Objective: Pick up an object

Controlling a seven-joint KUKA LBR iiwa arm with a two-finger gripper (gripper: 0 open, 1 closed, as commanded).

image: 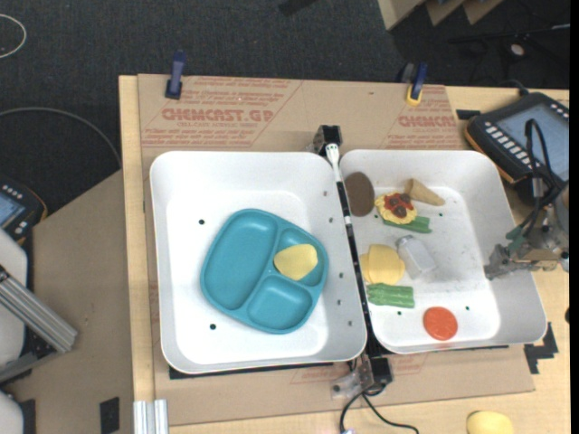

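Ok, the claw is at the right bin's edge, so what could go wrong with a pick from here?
The yellow piece, clear item and green piece crowd together, so a grab could shove neighbours or catch two.

The clear item looks faint against the white right bin, so it is easy to miss.

The claw sits near the bin's right wall and might clip it.

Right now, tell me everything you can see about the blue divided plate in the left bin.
The blue divided plate is teal, looks like smooth plastic, and has rounded corners and raised ridges splitting it into three compartments: one large on its left, two smaller on its right. It lies flat and right side up, turned at a slant, on the floor of the left bin, near the middle. A pale yellow piece rests in the upper right compartment; the other two hold nothing. It sits apart from the bin walls.
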